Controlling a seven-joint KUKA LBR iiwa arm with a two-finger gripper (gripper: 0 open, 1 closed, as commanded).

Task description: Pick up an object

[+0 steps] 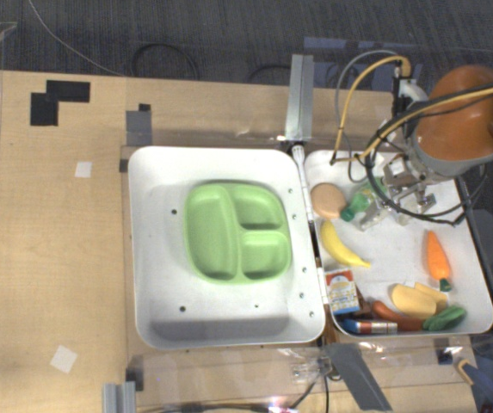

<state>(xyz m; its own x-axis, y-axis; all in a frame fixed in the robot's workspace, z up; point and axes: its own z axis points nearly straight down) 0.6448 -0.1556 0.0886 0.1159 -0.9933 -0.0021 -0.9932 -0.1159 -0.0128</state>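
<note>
The arm's orange band hangs over the back of the right bin. Below it, my gripper hovers low among cables, just right of a clear and green bottle. A tan round bun lies to the left of the bottle. In front of them rests a yellow banana. An orange carrot lies toward the right wall.
The left bin holds a green divided plate. At the right bin's front lie a small printed box, a red marker, a yellow block and a green vegetable. Yellow and black cables loop behind the bin.
</note>
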